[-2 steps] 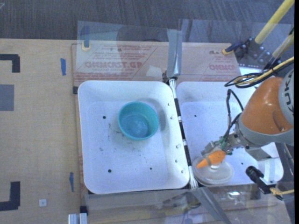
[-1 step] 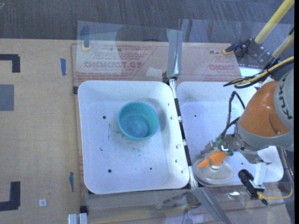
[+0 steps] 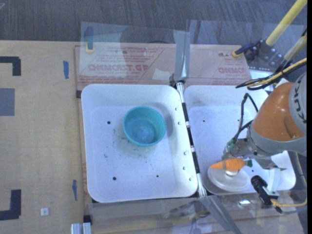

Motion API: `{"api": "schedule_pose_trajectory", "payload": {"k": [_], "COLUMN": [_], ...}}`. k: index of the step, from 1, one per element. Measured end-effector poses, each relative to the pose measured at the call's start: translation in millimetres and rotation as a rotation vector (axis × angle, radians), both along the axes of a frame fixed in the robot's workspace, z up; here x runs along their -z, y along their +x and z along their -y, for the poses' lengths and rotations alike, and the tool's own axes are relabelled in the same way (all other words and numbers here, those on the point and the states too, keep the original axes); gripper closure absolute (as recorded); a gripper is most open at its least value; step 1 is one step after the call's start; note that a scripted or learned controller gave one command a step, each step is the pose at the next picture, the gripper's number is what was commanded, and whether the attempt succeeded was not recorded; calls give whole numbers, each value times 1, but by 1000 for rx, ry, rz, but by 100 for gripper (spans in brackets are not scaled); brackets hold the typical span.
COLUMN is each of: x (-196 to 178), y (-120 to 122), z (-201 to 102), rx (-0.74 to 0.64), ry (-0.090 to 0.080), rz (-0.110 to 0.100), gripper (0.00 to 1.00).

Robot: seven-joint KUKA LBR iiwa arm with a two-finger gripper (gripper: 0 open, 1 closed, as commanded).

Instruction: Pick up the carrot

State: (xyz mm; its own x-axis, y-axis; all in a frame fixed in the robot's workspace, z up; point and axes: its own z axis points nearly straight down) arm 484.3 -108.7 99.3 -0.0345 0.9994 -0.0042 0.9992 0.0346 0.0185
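Two white bins are carried side by side on the surface point(image 3: 39, 145). The left bin point(image 3: 97, 179) holds a teal bowl point(image 3: 144, 126), well apart from the work. In the right bin point(image 3: 209, 126), a white plate point(image 3: 229, 183) is seen at the near edge, with the carrot point(image 3: 227, 165) lying on it. The jaws point(image 3: 237, 147) are positioned just above the carrot, presumably for a grasp; whether they are apart or together cannot be told.

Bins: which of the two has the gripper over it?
The right bin, the one holding the carrot on a white plate. The gripper hangs there; the left bin holds just a teal bowl.
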Motion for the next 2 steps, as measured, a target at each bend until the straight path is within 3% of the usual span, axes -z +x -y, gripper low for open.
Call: {"api": "schedule_pose_trajectory", "payload": {"k": [1, 2], "x": [0, -10], "y": [0, 0], "z": [0, 2], "rx": [0, 3], "ry": [0, -1], "rz": [0, 2], "gripper": [0, 100]}}
